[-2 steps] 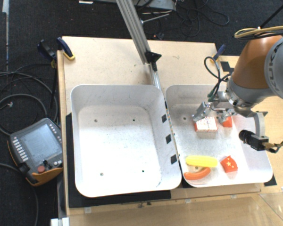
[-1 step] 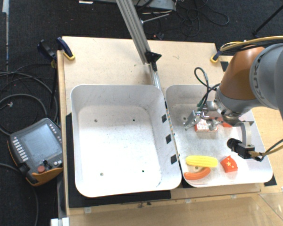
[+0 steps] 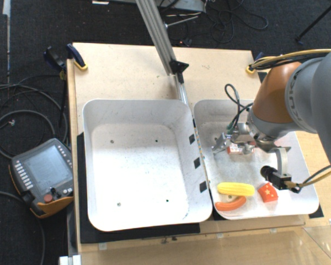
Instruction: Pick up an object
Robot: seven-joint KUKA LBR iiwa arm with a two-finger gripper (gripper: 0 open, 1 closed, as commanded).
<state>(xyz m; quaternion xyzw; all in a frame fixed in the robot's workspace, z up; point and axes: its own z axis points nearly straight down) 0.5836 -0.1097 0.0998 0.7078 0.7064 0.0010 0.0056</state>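
- Objects for picking lie in the right bin: a yellow corn cob near that bin's front rim, an orange carrot-like piece touching the cob's front side, and a small red block just to the cob's right.
- No brand, label or readable writing can be made out on any of these, nor on either bin.
- The arm reaches over the right bin from the right, its grey body and orange band hanging above the bin's back half.
- The gripper sits low over the middle of the right bin, behind the cob and apart from it; whether it is apart or together I cannot tell, since cables and small red and silver parts crowd the spot.
- A black cable loops up from the wrist over the back of the right bin.
- A small black part hangs off the arm just behind the red block.
- The left bin lies touching the right bin along their shared rims, with a few dark specks on its floor.
- Both bins rest on a pale wooden bench; yellow clamps grip the bench's back corners.
- A slanted metal rail runs from behind the bench down to the gap between the bins.
- Well left of the left bin, on dark carpet, lies a grey and orange handheld controller with a screen, among black cables.
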